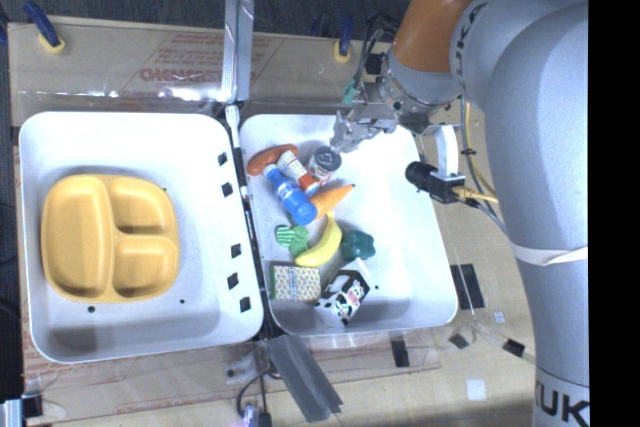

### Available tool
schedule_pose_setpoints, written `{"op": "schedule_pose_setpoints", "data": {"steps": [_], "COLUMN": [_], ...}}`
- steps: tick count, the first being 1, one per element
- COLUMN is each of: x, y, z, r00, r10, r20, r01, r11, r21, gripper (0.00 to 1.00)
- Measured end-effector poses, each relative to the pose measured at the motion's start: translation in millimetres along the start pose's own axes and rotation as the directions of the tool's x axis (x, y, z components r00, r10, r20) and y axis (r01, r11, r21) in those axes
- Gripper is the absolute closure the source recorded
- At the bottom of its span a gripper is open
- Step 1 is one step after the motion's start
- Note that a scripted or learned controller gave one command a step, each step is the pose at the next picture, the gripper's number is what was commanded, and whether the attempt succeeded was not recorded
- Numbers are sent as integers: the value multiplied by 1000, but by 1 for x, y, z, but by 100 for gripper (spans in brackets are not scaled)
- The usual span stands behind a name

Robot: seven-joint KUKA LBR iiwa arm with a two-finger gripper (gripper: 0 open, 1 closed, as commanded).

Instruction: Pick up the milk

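Observation:
The milk [345, 296] is a small carton with black and white cow patches. It lies tilted at the front of the right bin [420, 245], beside a patterned box [295, 282]. My gripper [350, 132] hangs over the back of that bin, just above a small can [324, 161] and far from the milk. Nothing shows in its grasp.
A heap fills the middle of the right bin: an orange sausage [270, 158], a blue bottle [292, 196], a carrot [333, 197], a banana [321, 246] and green pieces [357, 243]. A yellow divided tray [110, 237] sits in the left bin [200, 305].

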State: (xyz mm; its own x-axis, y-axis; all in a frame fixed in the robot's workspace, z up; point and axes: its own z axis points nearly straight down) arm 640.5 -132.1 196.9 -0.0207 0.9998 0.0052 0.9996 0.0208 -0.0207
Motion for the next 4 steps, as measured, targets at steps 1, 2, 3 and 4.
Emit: {"op": "schedule_pose_setpoints", "data": {"steps": [1, 2, 3, 4], "x": [47, 39, 101, 119], "y": [-47, -154, -163, -164], "z": [-82, -68, -132, -204], "r00": [1000, 949, 929, 739], "r10": [3, -314, -369, -673], "r20": [4, 6, 11, 15], "r01": [-3, 314, 369, 673], "r11": [1000, 949, 929, 739], "r21": [-11, -8, -11, -7], "gripper": [100, 100, 100, 100]}}
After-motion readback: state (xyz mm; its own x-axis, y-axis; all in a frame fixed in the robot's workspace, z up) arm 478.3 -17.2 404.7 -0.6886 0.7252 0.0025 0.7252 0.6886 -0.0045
